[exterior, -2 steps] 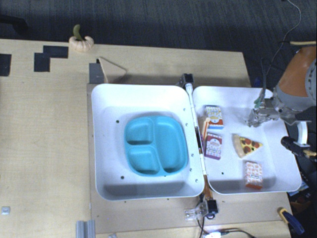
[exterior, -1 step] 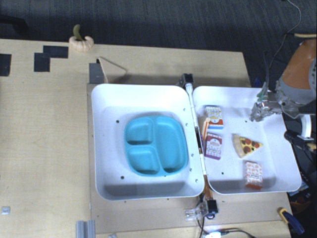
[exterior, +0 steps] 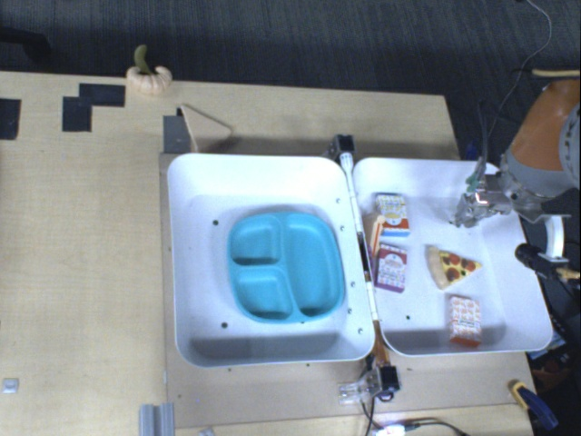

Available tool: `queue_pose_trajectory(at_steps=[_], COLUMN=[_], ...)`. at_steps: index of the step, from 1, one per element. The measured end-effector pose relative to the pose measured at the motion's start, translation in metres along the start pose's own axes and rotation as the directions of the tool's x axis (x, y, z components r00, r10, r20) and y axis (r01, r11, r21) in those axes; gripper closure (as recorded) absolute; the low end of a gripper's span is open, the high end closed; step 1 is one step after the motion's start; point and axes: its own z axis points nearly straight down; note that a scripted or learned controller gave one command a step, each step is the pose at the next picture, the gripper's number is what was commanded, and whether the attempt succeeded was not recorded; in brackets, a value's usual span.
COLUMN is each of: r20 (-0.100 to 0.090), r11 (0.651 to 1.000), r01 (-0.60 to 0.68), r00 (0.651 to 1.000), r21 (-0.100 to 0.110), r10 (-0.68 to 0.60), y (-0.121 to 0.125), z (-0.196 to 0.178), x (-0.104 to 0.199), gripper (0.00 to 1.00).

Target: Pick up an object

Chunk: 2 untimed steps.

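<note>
— Small packets, four of them, lie in the right-hand white bin (exterior: 508, 334): a pale carton with a picture on its face (exterior: 391, 214) near the upper left, a purple-and-white box (exterior: 391, 268) just below it, a wedge shaped like a pizza slice (exterior: 451, 266) in the middle, and a red-and-white wrapped block (exterior: 464, 320) toward the near edge.

— Can you read any of the labels?

— No. There's printing on the carton and the boxes, but it's too small and blurred to make out a word or a brand.

— And the arm?

— Its metal two-finger gripper (exterior: 469, 209) sits over the upper right of that bin, apart from all four things. I cannot tell whether it's spread or closed.

— The other bin?

— The left white bin (exterior: 195, 243) holds a turquoise plastic tray with three compartments (exterior: 286, 265). On the tan surface (exterior: 82, 271), by the far edge, sits a small cream gourd with a green stem (exterior: 147, 76).
</note>
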Motion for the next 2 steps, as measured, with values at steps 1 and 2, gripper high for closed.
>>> queue_pose_trajectory(at_steps=[1,2], r20=[0.0,0.0], r11=[1.0,1.0], r01=[0.001,0.001], r00=[1.0,1.0], r21=[-0.002,-0.001], r10=[-0.001,-0.001], y=[0.018,0.02], z=[-0.01,0.003], x=[0.0,0.0], gripper=[1.0,1.0])
